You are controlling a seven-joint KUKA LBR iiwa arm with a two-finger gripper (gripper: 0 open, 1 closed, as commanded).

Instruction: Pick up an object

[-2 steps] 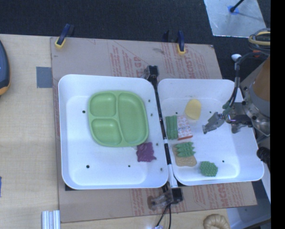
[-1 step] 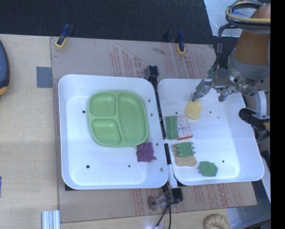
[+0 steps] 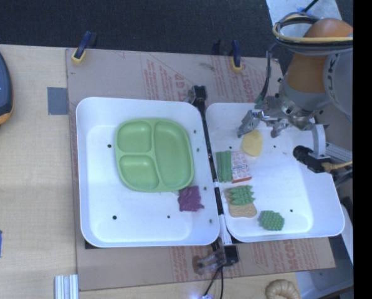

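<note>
Overhead view of the worktop (image 3: 36, 185) with two white bins side by side. The claw (image 3: 263, 124) hangs over the far part of the right bin (image 3: 310, 198), its two fingers (image 3: 246, 127) spread apart with a clear gap between them — nothing lies in that gap. Just beneath and beside the near finger sits a pale yellow piece (image 3: 252, 144), roundish, its slightly longer axis running from the far side toward the near side of the bin; whether the claw touches it cannot be made out. Along the bin's left wall lie a green ridged strip (image 3: 224, 166), long axis also far-to-near, and a small red-and-white packet (image 3: 239, 166) touching it. Nearer the camera are a tan piece topped with green (image 3: 241, 201) and a green bumpy lump (image 3: 271, 220). The left bin (image 3: 98, 217) holds a green divided plate (image 3: 154, 154) and a purple piece (image 3: 190, 199) at its near-right corner. The arm's upper part is cut off at the right — its wrist hides the bin's far corner.
</note>
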